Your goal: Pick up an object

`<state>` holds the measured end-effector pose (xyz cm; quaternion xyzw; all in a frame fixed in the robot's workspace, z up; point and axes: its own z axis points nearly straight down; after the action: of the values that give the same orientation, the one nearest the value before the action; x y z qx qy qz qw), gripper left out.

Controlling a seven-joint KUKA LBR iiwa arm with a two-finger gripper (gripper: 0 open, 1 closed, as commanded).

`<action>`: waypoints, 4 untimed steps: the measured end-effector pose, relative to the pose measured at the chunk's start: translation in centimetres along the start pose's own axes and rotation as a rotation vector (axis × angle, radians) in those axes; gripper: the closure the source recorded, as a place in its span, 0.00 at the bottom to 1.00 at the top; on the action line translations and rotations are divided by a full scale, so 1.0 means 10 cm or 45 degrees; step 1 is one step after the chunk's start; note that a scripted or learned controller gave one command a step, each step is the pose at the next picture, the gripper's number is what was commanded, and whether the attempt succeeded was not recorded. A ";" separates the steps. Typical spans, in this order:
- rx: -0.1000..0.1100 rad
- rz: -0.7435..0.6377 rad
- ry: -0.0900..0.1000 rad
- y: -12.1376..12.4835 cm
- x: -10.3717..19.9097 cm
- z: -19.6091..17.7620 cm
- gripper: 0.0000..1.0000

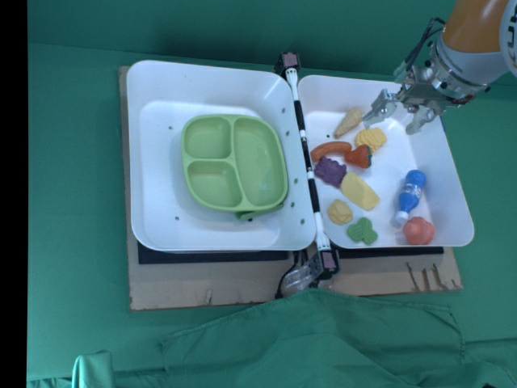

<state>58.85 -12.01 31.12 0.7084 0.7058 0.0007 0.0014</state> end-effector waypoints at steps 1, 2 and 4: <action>0.010 0.005 0.000 -0.25 -0.26 0.98 0.00; 0.007 -0.003 0.004 -0.83 0.26 0.94 0.00; -0.017 0.002 0.000 -0.11 -0.42 1.26 0.00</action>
<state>57.78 -16.21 18.57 0.7089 0.7052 0.0053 0.0061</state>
